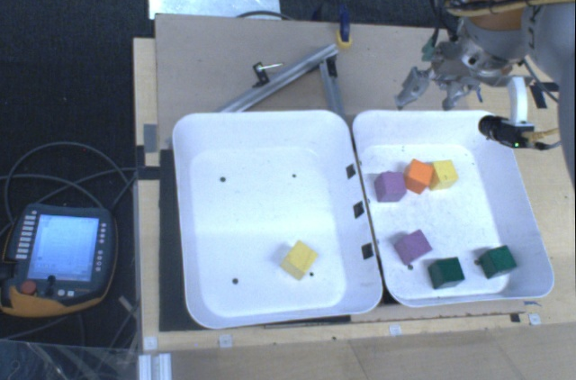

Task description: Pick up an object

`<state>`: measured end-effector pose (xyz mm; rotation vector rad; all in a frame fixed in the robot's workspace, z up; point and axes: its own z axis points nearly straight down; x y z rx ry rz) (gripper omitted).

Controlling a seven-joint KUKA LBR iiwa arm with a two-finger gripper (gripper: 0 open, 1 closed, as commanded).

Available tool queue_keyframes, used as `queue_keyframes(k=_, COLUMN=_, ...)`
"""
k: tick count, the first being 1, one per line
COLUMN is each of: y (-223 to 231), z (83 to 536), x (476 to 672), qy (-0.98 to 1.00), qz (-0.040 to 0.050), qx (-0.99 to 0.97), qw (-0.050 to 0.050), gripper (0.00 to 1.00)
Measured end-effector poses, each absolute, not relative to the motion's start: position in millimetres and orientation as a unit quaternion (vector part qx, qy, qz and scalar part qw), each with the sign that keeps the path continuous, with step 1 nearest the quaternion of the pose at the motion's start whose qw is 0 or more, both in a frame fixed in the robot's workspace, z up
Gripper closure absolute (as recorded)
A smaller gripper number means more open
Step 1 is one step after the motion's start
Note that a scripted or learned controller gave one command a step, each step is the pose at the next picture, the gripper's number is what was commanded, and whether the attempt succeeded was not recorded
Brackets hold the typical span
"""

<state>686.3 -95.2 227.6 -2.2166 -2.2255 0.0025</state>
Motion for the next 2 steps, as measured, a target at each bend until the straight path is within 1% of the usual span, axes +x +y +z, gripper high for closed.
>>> queue_keyframes(k=2, y=-112.7, z=133.2, x=684.7, qy=-0.708, qz=0.001, qx=-0.706, qw=0.0, gripper=0.0)
